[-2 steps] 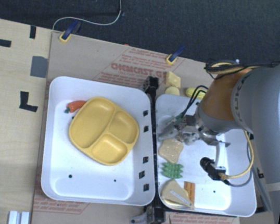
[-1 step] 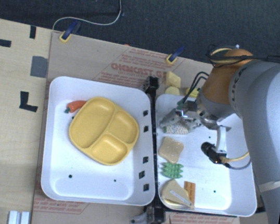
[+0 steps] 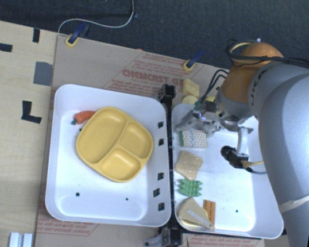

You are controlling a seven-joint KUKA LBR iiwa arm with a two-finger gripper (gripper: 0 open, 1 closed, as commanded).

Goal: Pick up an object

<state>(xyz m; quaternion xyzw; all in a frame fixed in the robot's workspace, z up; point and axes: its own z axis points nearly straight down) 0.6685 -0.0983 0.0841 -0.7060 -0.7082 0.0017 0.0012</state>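
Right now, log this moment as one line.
tool: low over right bin far end | nearest: patterned piece | yellow plate: left bin | pick: not confirmed

Speckled white block (image 3: 193, 138), flat, top of rt bin (image 3: 246, 204)

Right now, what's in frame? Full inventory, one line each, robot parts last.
bins: 2, white, side by side on the bench
divided plate: 1, yellow, left bin
carrot-like piece: 1, orange, left bin, partly under the plate's upper-left edge
pale chunks: about 2, pale yellow, upper edge of the right bin
speckled block: 1, white-green, right bin, just below the gripper
tan piece: 1, beige, right bin, middle left
ridged piece: 1, green, right bin, below the tan piece
wedge: 1, pale yellow, right bin, near corner
small slab: 1, orange-brown, beside the wedge
clamps: 2, blue-yellow, back edge of the cardboard
arm: 1, grey with orange band, from the right
gripper: 1, over the right bin's upper left
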